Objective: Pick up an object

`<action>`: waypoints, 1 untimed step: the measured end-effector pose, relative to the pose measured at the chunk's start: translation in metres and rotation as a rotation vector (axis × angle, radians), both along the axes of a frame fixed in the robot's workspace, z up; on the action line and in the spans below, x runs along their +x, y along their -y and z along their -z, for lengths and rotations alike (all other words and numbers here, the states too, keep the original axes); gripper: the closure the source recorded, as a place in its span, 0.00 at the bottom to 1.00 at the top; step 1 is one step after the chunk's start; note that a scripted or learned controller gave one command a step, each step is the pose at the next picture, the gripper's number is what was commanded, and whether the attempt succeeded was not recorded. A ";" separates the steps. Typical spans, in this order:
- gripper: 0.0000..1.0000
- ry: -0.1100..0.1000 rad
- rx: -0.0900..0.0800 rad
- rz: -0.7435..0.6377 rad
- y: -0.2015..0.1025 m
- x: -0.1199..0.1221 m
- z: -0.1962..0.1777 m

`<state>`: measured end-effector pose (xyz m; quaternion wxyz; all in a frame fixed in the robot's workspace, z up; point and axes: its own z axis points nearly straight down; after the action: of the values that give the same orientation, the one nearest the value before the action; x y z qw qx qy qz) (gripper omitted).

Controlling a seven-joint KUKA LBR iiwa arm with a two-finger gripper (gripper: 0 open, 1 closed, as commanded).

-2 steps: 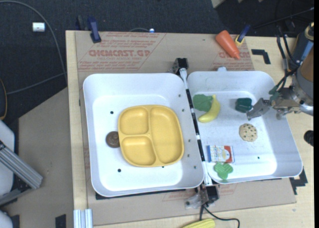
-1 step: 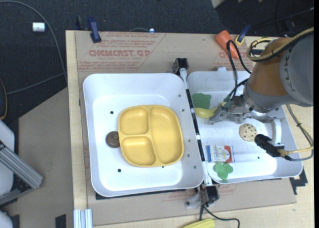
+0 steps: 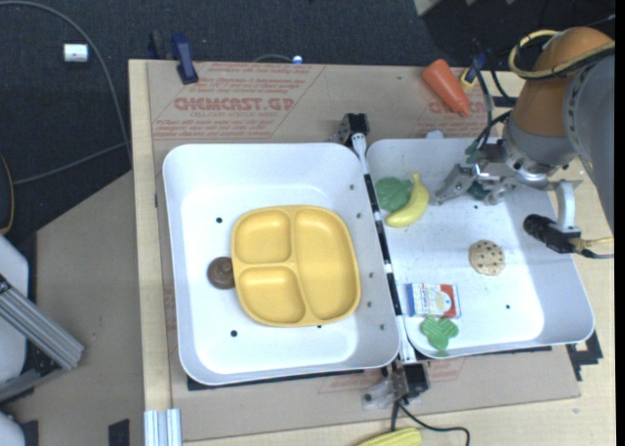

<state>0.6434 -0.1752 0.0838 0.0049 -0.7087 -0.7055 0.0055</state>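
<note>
Four small things lie in the right bin (image 3: pixel 562 312): a yellow toy banana (image 3: pixel 412 206) touching a green leafy piece (image 3: pixel 393 191) at the far left corner, a round speckled cookie (image 3: pixel 486 258) mid-bin, a flat printed packet (image 3: pixel 432 299) and a green lump (image 3: pixel 438 333) near the front. All look light; the banana seems stiff, smooth plastic, likely slippery, best pinched across its curved middle. The cookie is low and flat. Whether the tool (image 3: pixel 476 181) is spread cannot be told; it hangs just right of the banana. A yellow divided plate (image 3: pixel 293 265) sits in the left bin (image 3: pixel 186 190).
</note>
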 end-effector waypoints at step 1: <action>0.00 0.014 0.002 -0.006 0.034 0.020 -0.001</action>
<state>0.6633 -0.2088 0.0853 0.0006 -0.7065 -0.7077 -0.0001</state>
